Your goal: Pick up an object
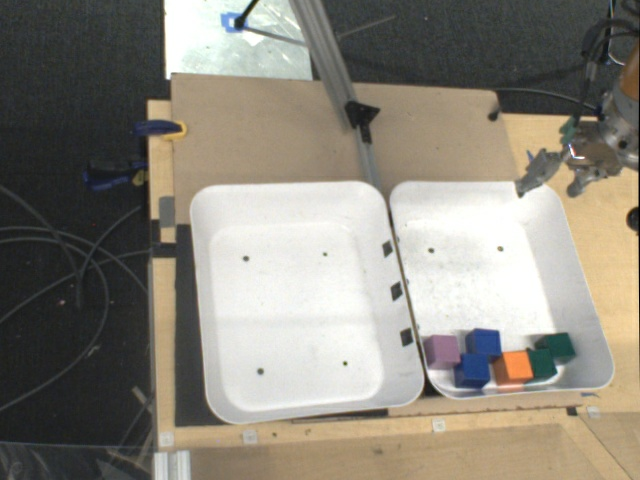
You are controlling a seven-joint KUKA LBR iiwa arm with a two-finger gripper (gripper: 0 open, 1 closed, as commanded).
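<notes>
Down in the right bin's [560, 228] near corner your blocks [495, 358] huddle in a row running left to right. Your gripper [556, 176] hangs over the far right rim, fingers spread, holding nothing.

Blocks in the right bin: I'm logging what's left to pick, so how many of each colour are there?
Purple block: 1
Blue blocks: 2
Orange block: 1
Green blocks: 2
Total: 6, clustered at the near end of the right bin.
</notes>
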